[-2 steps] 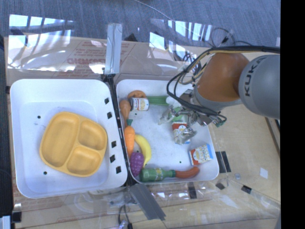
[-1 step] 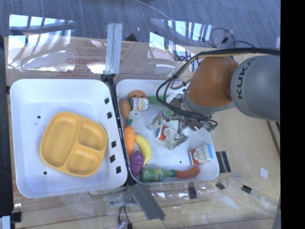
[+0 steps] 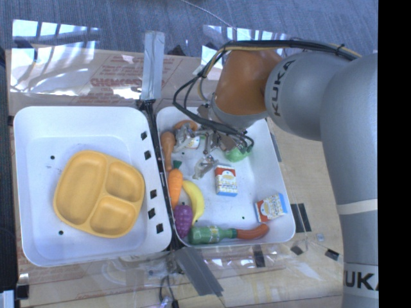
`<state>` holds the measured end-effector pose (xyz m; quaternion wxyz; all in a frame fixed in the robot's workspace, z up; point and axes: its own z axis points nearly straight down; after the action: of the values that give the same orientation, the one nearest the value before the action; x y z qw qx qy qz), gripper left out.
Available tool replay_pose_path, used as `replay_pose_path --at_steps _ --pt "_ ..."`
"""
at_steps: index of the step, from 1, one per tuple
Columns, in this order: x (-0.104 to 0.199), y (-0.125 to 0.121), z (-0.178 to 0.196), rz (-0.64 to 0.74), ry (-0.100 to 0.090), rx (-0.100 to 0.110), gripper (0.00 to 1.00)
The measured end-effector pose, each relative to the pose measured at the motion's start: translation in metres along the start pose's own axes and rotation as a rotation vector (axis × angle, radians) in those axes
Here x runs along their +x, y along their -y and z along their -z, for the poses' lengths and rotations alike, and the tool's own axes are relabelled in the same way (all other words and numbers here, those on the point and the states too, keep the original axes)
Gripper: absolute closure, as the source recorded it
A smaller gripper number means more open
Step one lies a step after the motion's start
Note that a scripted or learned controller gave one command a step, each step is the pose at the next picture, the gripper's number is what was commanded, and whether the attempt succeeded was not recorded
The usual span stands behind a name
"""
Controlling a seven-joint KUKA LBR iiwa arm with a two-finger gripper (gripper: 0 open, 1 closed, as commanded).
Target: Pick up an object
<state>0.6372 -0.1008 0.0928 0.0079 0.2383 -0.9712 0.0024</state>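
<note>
My two-finger gripper [image 3: 204, 162] hangs mid-frame over the right white bin [image 3: 277, 191]; grip state unreadable. Best descend squarely on one isolated item, the small red-and-white carton [image 3: 225, 180].

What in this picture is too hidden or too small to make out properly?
- The claw: the orange wrist band above covers it, so its grip is unclear.
- Green object: partly under the arm, identity unclear.
- Small cartons and: print too small to read.
- Right bin's far rim: hidden by the arm.
</note>
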Motion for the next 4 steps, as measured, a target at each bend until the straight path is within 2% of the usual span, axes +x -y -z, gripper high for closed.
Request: replay_pose_path --at_steps 1,2,3,4 --pt "0.069 0.043 0.041 -0.167 0.017 0.000 0.00" --pt "0.072 0.031 0.000 -0.218 0.020 -0.002 0.00" --pt "0.083 -0.009 -0.002 -0.372 0.015 -0.005 0.00" --pt "0.034 -0.030 -0.001 -0.441 0.018 -0.005 0.00"
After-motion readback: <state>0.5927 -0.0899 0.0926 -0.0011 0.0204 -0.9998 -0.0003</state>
